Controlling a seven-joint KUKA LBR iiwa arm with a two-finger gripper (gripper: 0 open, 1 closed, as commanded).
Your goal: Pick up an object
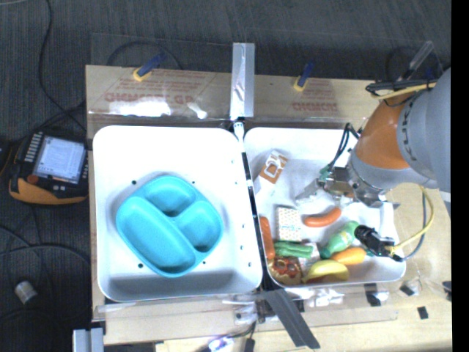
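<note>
Arm positioned over the right bin (293,141), gripper (316,187) lowered among the toy food.
Finger state: cannot tell. Gripper sits just above an orange sausage (322,217), beside a sponge-like block (288,224). A banana (327,270) and carrot (265,238) lie nearby. The left bin (110,145) contains a blue divided tray (170,224).

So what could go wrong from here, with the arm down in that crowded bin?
The toys lie packed along the right bin's near edge, so the gripper might nudge the sausage aside or catch two at once. The yellow cable hangs close and could snag.
</note>
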